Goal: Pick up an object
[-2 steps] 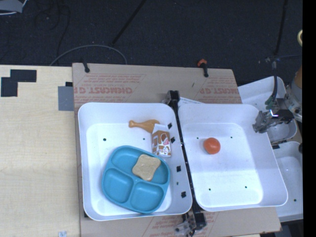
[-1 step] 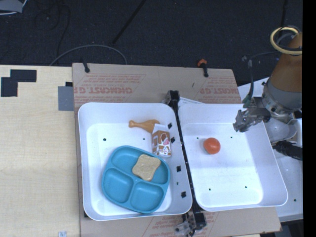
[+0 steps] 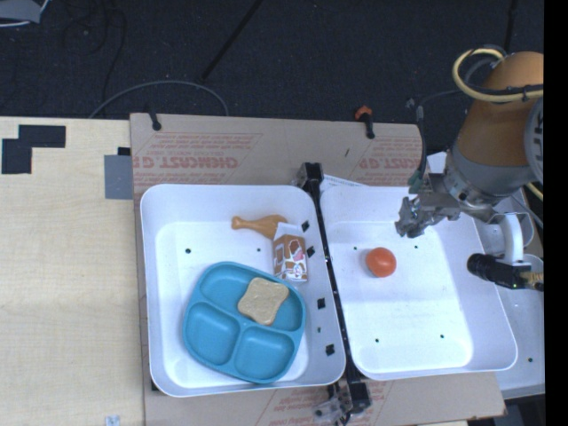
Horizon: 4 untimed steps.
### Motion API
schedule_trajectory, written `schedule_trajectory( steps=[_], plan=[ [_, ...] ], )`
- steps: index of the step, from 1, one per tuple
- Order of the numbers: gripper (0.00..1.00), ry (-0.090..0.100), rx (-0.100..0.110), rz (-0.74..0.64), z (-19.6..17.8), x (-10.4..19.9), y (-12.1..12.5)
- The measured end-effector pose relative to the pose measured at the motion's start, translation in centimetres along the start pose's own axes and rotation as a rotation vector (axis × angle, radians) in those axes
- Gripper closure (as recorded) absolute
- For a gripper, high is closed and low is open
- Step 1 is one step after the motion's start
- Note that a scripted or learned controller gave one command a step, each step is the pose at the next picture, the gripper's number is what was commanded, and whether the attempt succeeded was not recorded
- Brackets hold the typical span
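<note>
Tomato [image 3: 381,262]: small red-orange round object, lying alone on the floor of the right bin [image 3: 444,344]; the nearest candidate for the pick.
Gripper [image 3: 410,224]: hangs over the back part of the right bin, empty; nothing sits between its fingers, and their spread cannot be told from this angle.
Key relation: tomato lies just beside the gripper, toward the camera and slightly toward the centre divider; being round, it offers no long axis to align with.
Arm [image 3: 497,131]: grey with orange band, reaching in from the right.
Left bin [image 3: 160,238]: holds a blue sectioned plate [image 3: 217,331] with a tan bread slice [image 3: 263,301] on it, a small carton [image 3: 290,257] touching the plate's rim, and a tan drumstick-shaped toy [image 3: 257,224] behind it.
Counter [image 3: 62,273]: pale wood, carrying both bins on a cardboard sheet [image 3: 266,149].
Judgement: a short move forward and down would put the gripper over the tomato; rolling is the likely risk.
</note>
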<state>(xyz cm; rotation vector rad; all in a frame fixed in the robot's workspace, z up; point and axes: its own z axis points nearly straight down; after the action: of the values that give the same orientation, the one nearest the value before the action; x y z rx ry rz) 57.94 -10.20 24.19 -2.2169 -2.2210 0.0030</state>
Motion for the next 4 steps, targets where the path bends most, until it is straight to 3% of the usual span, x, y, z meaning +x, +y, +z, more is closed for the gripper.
schedule_trajectory(
  steps=[4],
  plan=[
    [1.0,0.0,-0.001,-0.003,0.3,21.2,3.1]
  ],
)
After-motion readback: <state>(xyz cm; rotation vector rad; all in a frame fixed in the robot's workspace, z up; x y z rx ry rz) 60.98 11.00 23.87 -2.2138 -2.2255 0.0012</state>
